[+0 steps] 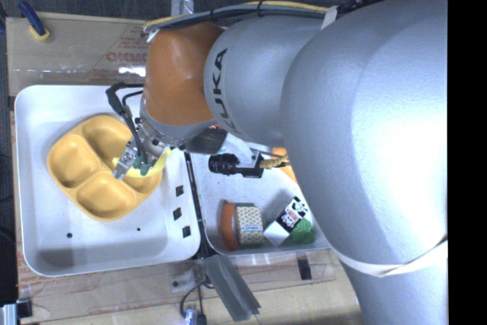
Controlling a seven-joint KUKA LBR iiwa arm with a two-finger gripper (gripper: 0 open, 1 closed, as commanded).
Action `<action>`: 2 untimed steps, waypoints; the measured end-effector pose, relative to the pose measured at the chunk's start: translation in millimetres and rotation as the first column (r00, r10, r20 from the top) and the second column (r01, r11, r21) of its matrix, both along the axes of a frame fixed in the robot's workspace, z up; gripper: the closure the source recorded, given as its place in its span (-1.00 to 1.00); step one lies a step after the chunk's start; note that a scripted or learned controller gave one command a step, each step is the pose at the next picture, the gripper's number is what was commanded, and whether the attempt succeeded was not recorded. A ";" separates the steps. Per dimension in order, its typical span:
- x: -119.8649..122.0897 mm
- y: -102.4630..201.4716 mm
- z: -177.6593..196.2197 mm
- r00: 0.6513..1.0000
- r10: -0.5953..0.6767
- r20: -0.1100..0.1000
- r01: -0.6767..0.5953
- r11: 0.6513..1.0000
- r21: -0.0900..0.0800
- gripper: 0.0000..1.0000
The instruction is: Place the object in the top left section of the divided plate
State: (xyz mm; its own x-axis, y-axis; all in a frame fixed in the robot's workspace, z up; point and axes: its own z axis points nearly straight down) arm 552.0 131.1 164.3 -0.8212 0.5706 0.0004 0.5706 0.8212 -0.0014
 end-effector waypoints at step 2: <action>-72.8 40.8 26.9 0.982 0.191 0.000 -0.191 0.982 0.001 1.00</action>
State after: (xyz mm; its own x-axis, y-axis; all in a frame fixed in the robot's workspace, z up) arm 479.1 171.9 191.2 -0.9149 0.4036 0.0005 0.4036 0.9149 -0.0004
